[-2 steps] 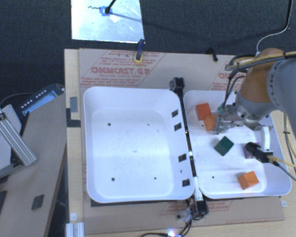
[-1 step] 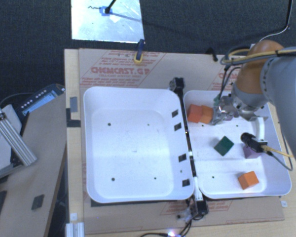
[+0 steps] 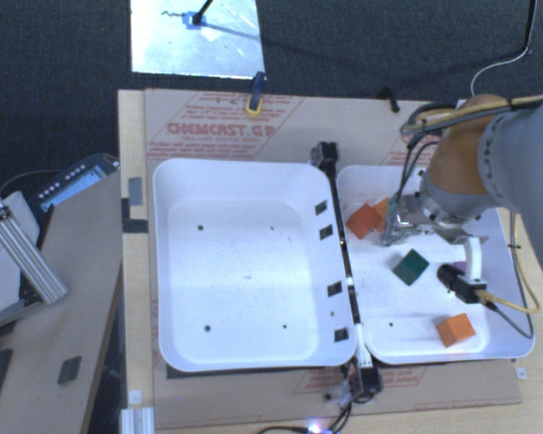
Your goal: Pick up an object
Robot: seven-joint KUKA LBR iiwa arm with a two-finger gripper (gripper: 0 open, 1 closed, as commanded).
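Gripper (image 3: 394, 227) low in right bin (image 3: 498, 342), just beside orange block (image 3: 366, 218) near divider; grip state cannot tell. Green block (image 3: 411, 266) near. Risk: block slides against wall, pick misses.

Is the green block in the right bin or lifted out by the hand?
In the bin: the green block lies on the right bin's floor, apart from the hand.

We see the KUKA iiwa arm (image 3: 516, 152): smooth grey rounded casing w/ an orange band (image 3: 457, 165) above the wrist. A metallic grey gripper (image 3: 394, 229) assy sits below it. A yellow cable (image 3: 511, 306) and thin dark wires trail alongside, plus a white bracket w/ a black connector.
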